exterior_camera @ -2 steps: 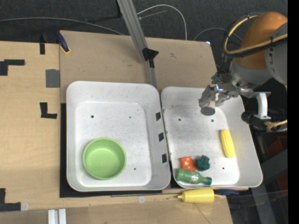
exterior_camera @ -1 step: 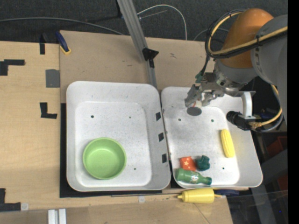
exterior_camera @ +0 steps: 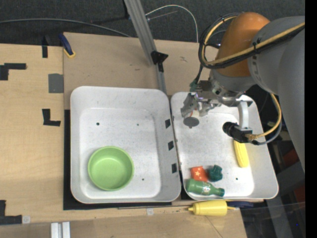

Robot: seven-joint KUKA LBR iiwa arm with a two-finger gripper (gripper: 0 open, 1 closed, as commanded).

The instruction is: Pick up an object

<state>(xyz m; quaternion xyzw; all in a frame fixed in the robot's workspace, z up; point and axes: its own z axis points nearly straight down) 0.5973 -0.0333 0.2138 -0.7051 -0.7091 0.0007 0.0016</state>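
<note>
My gripper (exterior_camera: pixel 193 115) hangs over the far left part of the right bin (exterior_camera: pixel 257 187), under the grey arm with its orange band. It is well apart from the objects. A small red-orange object (exterior_camera: pixel 198 172) and a dark green one (exterior_camera: pixel 215 172) lie near the bin's front edge. Just in front of them a green bottle (exterior_camera: pixel 204 187) lies on its side. A yellow elongated piece (exterior_camera: pixel 241 153) lies by the right wall. The left bin (exterior_camera: pixel 84 103) holds a green bowl (exterior_camera: pixel 110 168) at its front left.
A yellow squeeze bottle (exterior_camera: pixel 209 208) lies on the bench just outside the right bin's front edge. A slanted metal post (exterior_camera: pixel 143 29) rises behind the bins. Cables loop around the wrist. Bare bin floor lies around the gripper.
</note>
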